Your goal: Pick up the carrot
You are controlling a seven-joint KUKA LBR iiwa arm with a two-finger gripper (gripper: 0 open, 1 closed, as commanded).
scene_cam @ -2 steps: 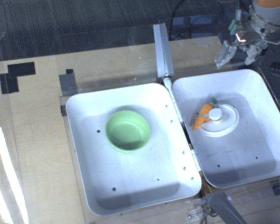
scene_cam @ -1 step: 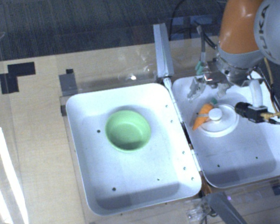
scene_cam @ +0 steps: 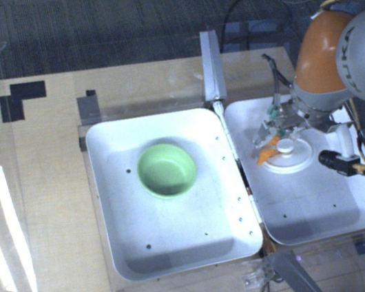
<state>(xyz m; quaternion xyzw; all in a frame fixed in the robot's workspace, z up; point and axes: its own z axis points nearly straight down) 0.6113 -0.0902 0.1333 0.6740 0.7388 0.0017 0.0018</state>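
Finds the carrot [scene_cam: 265, 156] in the right bin [scene_cam: 321, 215], lying slanted against the left edge of the round white plate [scene_cam: 297, 159]. Puts the gripper [scene_cam: 273, 134] at the upper left edge of the plate, close over the carrot. Cannot tell its state, released or clenched. Keeps the green bowl [scene_cam: 166, 170] well to the left of the plate, in the left bin [scene_cam: 158, 247].

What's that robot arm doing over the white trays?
The gripper hangs low in the right bin, right by a small orange carrot that lies beside a round white dish. Its job is picking up the carrot; I can't tell if it has hold yet. A green bowl sits in the left bin.
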